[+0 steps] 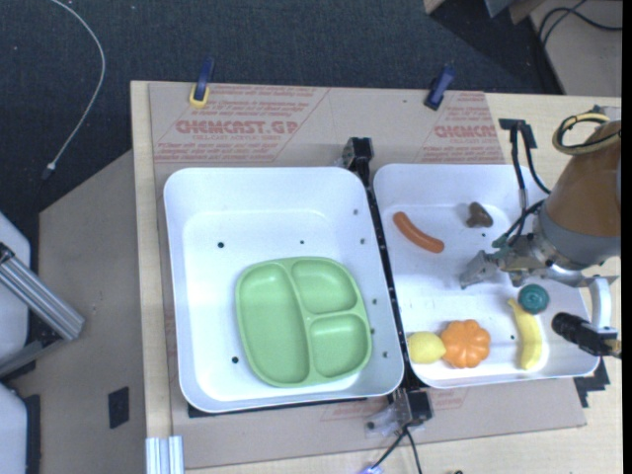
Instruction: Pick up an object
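Whether the jaws are open or closed cannot be told from this slanted view, and nothing is visibly caught between them. The gripper (pixel 477 272) sits low over the bare middle of the right bin (pixel 434 289), with the grey and orange arm (pixel 583 205) reaching in from the right. Nearest to it are a small teal round object (pixel 533 298) just beside the wrist and a red sausage (pixel 419 233) a little up and left. A brown lump (pixel 479 215) lies near the bin's far wall. Along the near wall sit a banana (pixel 529 335), an orange pumpkin (pixel 465 344) and a lemon (pixel 426 347), the last two touching. The left bin (pixel 197 225) holds a green divided plate (pixel 301 319). The step looks like the approach, with no object yet taken. The next move likely calls for centring over one item, perhaps the sausage, descending and closing around it.
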Controlling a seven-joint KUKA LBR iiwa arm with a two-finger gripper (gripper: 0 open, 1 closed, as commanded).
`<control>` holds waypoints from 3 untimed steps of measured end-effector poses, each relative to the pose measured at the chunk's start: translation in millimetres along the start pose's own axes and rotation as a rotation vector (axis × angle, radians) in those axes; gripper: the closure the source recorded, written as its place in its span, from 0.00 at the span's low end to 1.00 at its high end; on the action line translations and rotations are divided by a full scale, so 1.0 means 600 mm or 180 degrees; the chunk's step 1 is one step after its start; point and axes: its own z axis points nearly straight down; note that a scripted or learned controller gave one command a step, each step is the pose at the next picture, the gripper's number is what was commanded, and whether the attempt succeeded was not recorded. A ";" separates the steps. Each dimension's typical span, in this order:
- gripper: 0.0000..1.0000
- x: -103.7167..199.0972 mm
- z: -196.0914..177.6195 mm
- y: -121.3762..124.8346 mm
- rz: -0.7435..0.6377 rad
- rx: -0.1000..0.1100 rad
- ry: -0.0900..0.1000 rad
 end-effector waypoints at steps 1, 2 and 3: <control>1.00 -0.001 -0.016 0.001 0.0003 -0.0007 -0.0004; 1.00 0.000 -0.122 0.002 -0.0001 -0.0015 -0.0006; 1.00 -0.004 -0.229 0.007 -0.0004 -0.0023 -0.0008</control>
